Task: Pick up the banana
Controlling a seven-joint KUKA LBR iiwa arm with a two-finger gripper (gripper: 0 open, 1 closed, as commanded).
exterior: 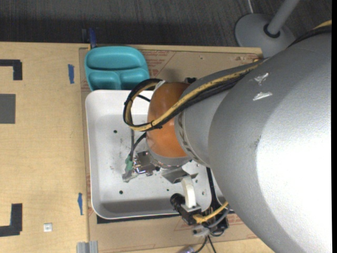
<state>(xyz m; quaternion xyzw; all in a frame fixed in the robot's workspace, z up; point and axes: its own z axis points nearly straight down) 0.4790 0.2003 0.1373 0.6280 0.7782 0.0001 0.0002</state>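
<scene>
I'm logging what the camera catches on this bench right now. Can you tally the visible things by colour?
White: 1, the bin
Teal: 1, the tray beyond the bin
Blue: 3, tape marks on the bench, one at the tray's far corner, one left of the tray and one near the bin's near corner
Grey with an orange band: 1, the arm
Total: 6

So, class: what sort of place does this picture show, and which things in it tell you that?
Probably a robotics lab or test cell. A grey arm with cabling reaches over a white bin on a cardboard-covered bench marked with blue tape, above grey carpet.
</scene>
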